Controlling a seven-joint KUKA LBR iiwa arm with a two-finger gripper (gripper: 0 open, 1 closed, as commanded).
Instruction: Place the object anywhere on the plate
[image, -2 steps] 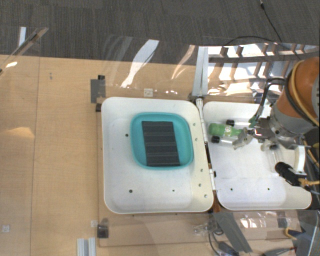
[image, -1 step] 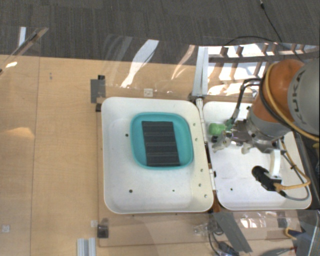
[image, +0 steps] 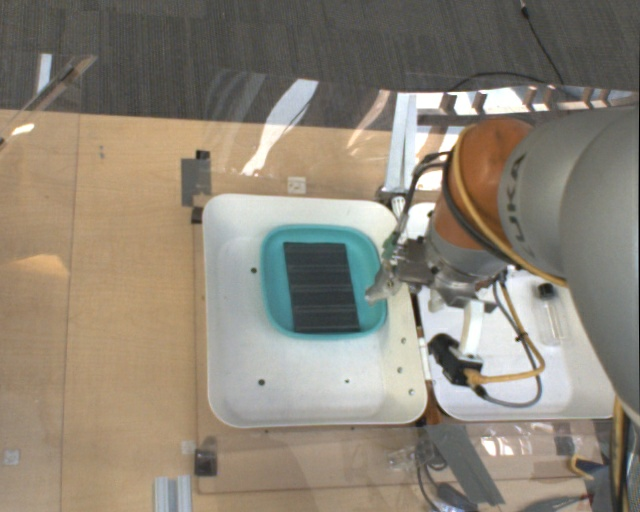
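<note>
A teal square plate (image: 275, 285) with rounded corners lies in the upper part of the left white bin (image: 300, 390). A dark grey ribbed rectangular object (image: 321, 287) lies flat on the plate, about centred. My gripper (image: 385, 280) hangs at the plate's right edge, just above the ridge between the two bins and to the right of the dark object, apart from it. The grey arm with its orange band (image: 480, 180) covers much of the right bin.
The right bin (image: 560, 395) lies under the arm, with a small clear tube-like item (image: 552, 315) near its right side. A black and yellow cable (image: 500, 378) loops below the wrist. Wooden bench surface surrounds both bins.
</note>
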